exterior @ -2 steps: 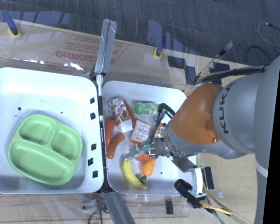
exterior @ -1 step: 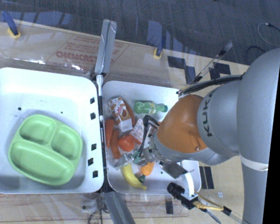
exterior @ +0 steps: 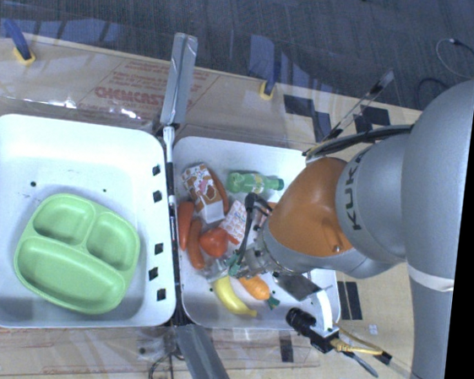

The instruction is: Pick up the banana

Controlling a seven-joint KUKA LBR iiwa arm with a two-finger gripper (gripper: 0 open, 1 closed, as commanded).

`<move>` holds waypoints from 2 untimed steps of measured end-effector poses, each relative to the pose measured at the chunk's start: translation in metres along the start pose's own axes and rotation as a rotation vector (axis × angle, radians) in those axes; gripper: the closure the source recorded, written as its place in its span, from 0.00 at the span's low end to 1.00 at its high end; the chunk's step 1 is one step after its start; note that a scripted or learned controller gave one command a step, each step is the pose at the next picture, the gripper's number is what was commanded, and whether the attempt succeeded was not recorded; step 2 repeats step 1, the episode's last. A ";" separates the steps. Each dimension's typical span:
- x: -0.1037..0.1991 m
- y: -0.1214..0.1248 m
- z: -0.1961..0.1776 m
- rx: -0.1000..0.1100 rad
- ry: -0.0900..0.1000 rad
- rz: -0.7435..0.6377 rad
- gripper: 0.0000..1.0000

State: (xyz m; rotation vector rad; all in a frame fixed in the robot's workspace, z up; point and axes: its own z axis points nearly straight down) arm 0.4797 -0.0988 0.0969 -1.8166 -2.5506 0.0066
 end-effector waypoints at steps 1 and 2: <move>0.055 0.017 -0.093 -0.005 -0.003 0.323 1.00; 0.055 0.017 -0.093 -0.005 -0.003 0.323 1.00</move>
